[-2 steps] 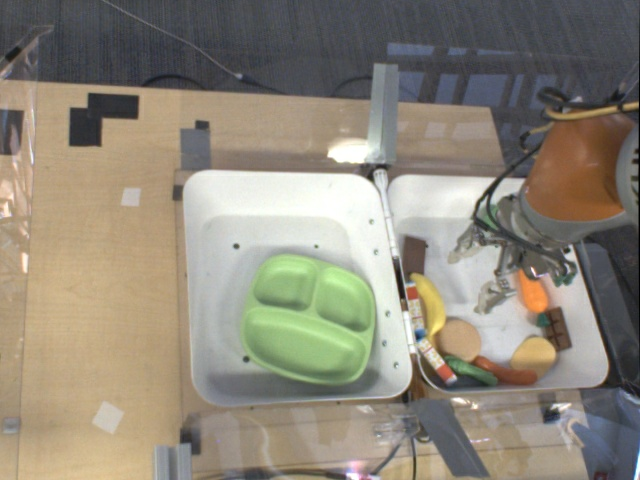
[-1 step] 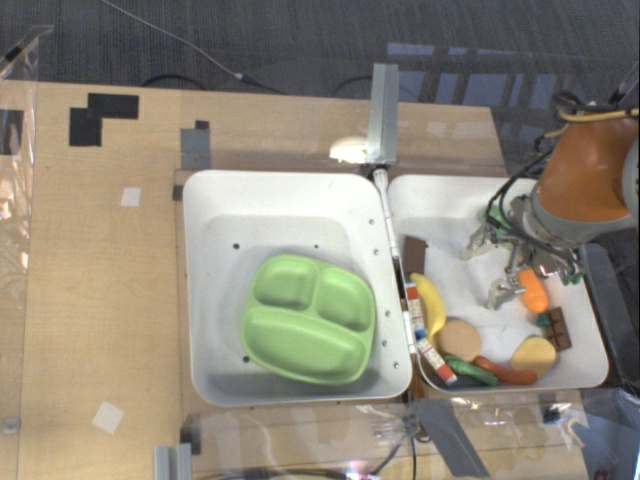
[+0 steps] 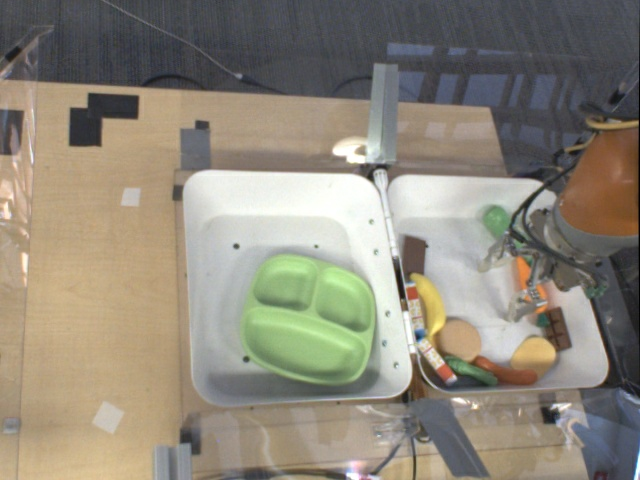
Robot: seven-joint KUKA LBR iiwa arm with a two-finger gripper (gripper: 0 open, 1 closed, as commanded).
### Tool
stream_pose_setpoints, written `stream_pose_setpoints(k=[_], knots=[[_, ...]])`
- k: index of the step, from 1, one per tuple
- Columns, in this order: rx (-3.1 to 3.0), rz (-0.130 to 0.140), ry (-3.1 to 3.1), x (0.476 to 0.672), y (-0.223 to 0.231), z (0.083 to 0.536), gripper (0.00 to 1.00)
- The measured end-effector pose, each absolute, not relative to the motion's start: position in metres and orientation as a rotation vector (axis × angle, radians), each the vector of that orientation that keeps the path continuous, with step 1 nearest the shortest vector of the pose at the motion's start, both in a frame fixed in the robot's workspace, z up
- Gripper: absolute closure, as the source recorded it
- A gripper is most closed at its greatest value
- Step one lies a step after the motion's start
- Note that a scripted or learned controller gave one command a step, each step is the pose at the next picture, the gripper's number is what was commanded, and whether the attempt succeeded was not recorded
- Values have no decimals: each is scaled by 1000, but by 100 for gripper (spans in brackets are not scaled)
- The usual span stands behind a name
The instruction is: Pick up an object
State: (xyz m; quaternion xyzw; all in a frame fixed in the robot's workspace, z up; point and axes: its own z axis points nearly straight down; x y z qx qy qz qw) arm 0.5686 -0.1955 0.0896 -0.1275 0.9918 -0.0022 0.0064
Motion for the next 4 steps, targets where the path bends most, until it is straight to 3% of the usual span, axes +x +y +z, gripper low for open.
stream_pose_setpoints(k=[1, 2, 3, 4], knots=[[-406, -14, 3085, 574, -194, 105, 100], [-445, -10, 3086, 654, -173, 212, 100], [-1298, -5, 2852, 616, -196, 177, 100], [-1298, -6, 2851, 617, -195, 177, 0]])
